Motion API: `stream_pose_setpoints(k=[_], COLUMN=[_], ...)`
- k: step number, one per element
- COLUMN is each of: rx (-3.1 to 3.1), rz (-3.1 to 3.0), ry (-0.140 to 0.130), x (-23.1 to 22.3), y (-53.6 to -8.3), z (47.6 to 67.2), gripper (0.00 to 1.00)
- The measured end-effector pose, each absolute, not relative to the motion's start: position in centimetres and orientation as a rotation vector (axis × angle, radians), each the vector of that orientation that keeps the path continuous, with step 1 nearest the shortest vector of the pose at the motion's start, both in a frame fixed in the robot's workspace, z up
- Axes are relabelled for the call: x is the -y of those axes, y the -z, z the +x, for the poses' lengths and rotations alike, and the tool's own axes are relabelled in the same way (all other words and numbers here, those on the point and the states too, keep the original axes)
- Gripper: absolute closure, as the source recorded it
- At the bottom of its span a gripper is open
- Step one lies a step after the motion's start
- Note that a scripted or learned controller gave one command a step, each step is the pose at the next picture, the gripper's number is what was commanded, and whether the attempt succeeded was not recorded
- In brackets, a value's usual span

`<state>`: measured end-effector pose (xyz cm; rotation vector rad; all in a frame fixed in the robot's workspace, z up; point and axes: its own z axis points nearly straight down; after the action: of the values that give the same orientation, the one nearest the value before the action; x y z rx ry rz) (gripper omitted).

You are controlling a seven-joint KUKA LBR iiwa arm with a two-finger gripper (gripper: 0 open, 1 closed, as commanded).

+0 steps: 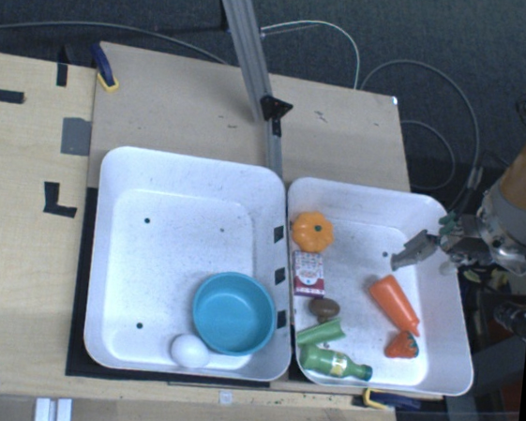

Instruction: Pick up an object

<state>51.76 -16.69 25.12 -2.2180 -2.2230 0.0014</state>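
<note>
My gripper [425, 259] hangs over the right bin's [376, 208] right side, open, with nothing between its fingers. One grey finger [411, 249] points left, just above the orange carrot [396, 303]. Below the carrot lies a small red pepper-like toy [402, 345]. Along the bin's left side sit an orange pumpkin [312, 231], a red and white carton [309, 274], a brown lump [324, 308], a green cylinder [321, 333] and a green bottle [335, 363].
The left bin [169, 204] holds a blue bowl [232, 312] and a white ball [190, 349] at its front. A grey pole [249, 43] slants in from the top to the bins' shared wall. Cables loop behind the right bin.
</note>
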Motion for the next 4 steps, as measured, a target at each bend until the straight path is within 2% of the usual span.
stream_pose_setpoints(k=[1,3,4], rx=[2.223,2.217,2.224], rz=[-2.218,-2.216,-2.221], ry=[-0.001,-0.008,-0.002], x=[16.7,18.0,18.0], y=[-25.1,-13.5,-8.8], z=[51.8,52.0,52.0], gripper=[0.00,0.00,0.00])
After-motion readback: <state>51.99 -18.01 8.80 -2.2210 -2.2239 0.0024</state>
